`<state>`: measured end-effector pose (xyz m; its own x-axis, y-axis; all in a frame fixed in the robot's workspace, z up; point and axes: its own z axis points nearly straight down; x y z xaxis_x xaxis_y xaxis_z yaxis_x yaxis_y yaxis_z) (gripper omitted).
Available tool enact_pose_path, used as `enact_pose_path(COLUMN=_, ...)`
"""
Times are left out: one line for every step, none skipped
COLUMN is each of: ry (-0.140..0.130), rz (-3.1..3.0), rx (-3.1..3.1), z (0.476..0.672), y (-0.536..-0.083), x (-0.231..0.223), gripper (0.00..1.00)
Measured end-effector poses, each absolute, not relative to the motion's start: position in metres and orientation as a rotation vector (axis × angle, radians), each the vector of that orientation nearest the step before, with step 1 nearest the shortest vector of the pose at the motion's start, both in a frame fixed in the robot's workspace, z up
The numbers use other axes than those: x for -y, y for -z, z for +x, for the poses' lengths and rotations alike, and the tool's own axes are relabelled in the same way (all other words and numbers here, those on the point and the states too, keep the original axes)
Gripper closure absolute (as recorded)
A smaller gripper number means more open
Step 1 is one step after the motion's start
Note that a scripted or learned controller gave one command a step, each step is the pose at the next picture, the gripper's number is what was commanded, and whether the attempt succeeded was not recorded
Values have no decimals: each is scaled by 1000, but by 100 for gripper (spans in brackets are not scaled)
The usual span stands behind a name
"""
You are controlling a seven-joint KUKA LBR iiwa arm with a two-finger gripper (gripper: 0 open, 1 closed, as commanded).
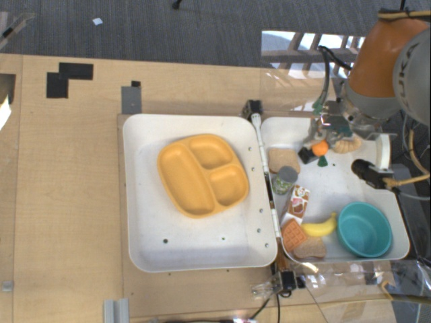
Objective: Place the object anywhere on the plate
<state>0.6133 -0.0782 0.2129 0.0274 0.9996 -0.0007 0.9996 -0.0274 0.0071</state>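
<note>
We see the yellow three-compartment plate [202,174] in the left bin [145,247], centre frame. At upper right, the gripper [323,136] hangs over a small orange carrot-like toy [320,149]; no writing is legible.

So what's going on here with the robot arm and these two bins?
A grey and orange arm reaches in over the right bin, its gripper low at the bin's far end, just above a small orange toy. That bin holds play food: a banana, a waffle, bread pieces and a teal bowl. The yellow divided plate sits in the left bin with nothing on it, so nothing has been placed yet.
</note>
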Motion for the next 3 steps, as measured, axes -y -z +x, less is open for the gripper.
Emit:
enact_pose_path(ry=-7, rz=2248, rx=-2187, z=613, y=-213, x=78, gripper=0)
enact_pose_path(ry=-4, rz=1894, rx=-2499, z=649, y=-164, x=95, gripper=0)
enact_pose_path(ry=1, rz=1416, rx=-2800, z=665, y=-104, x=143, gripper=0)
